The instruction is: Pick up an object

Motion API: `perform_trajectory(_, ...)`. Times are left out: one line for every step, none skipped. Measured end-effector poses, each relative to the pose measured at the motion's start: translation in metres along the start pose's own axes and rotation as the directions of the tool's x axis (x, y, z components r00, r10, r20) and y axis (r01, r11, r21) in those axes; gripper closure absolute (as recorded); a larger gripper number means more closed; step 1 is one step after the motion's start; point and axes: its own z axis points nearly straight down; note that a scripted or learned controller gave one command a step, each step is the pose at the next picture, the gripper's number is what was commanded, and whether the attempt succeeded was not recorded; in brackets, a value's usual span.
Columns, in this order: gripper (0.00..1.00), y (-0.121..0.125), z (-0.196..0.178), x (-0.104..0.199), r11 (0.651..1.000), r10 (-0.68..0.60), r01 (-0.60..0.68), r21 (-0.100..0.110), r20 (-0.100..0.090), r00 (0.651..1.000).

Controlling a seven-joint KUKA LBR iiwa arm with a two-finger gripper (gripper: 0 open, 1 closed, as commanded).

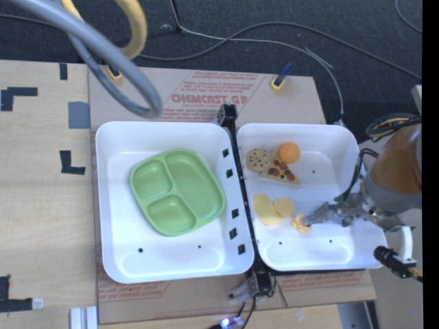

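The right bin (343,252) holds several toy foods. A speckled cookie (257,159), an orange ball (289,152) and a pizza slice (281,173) lie at its back left. Two pale yellow slices (272,208) rest near the middle of its left side. A small yellow piece (300,224) lies just right of them. My gripper (312,218) reaches in low from the right, its tip right beside the small yellow piece. The grey arm with its orange band (398,166) stands over the bin's right rim.
A green divided plate (178,191) lies in the left bin (116,252). A black divider (236,184) runs between the bins. Grey and yellow hoses (103,40) hang over the back left, and cables cross the dark floor behind.
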Motion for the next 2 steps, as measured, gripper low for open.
perform_trajectory(1.00,0.002,-0.013,0.002,1.000,-0.004,0.004,-0.004,-0.003,1.000)
perform_trajectory(1.00,0.000,-0.075,-0.001,1.000,-0.002,0.002,-0.002,0.003,1.000)
